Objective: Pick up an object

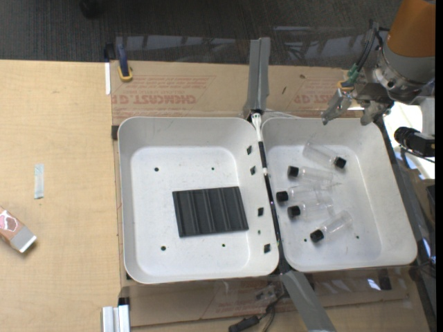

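The end effector (352, 106) is seen above the far rim of the right bin (387, 251), w/ two fingers spread apart and nothing between them, presumably raised so a descent can be lined up. The task's candidates, clear vials w/ black caps (315, 185), are scattered in that bin's middle, near the end effector but apart from it. Vial bodies are transparent, so outlines and exact count are hard to judge; a dark ribbed pad (210, 211) lies in the left bin (138, 254), and the arm is cut off at the top right.

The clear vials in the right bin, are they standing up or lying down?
Lying down. The clear vials rest on their sides on the right bin floor, black caps pointing sideways.
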Tool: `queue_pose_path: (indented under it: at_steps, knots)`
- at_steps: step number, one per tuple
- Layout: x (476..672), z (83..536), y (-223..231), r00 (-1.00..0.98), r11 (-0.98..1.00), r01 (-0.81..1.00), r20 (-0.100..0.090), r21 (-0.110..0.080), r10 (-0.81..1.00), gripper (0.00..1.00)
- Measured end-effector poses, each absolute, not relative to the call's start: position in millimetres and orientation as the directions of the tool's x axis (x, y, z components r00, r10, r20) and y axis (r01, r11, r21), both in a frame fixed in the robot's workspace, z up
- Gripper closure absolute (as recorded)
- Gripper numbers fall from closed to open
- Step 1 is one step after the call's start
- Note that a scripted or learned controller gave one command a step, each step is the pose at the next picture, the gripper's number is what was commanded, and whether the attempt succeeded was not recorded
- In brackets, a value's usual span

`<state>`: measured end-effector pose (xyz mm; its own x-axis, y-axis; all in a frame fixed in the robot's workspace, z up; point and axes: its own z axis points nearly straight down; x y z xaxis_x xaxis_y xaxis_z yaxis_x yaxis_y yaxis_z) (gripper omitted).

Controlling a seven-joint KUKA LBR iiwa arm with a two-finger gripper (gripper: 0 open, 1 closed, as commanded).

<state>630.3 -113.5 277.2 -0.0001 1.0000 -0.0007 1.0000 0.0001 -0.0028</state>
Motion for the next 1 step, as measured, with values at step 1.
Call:
queue_pose_path:
  at_steps: [1]
  knots:
    - [630.1, 91.9, -173.6, -0.019, 0.019, 1.000, -0.001, 0.000, 1.000, 0.00]
